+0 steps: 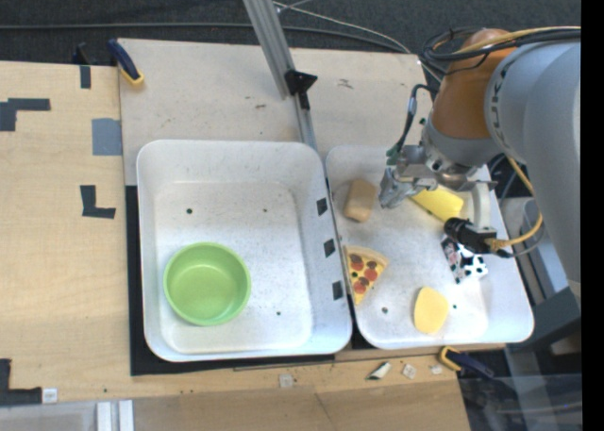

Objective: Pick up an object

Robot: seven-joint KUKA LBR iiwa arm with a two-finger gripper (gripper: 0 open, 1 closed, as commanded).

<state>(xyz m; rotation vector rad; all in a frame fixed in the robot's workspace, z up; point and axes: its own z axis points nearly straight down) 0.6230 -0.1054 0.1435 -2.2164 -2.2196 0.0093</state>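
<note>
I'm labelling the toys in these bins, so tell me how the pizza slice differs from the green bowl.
The pizza slice is a flat wedge, orange-yellow with red spots; the green bowl is round, hollow and plain lime green. The slice looks much smaller than the bowl. The slice lies in the right bin, against its left wall; the bowl sits in the left bin, in its near left corner. Both rest free, away from the gripper.

no readable text, labels, brands or numbers anywhere

Even, diffuse overhead light, moderately bright; the white bins show no harsh glare; shadows are soft and short under the arm; focus slightly soft throughout; top background falls dark
</note>
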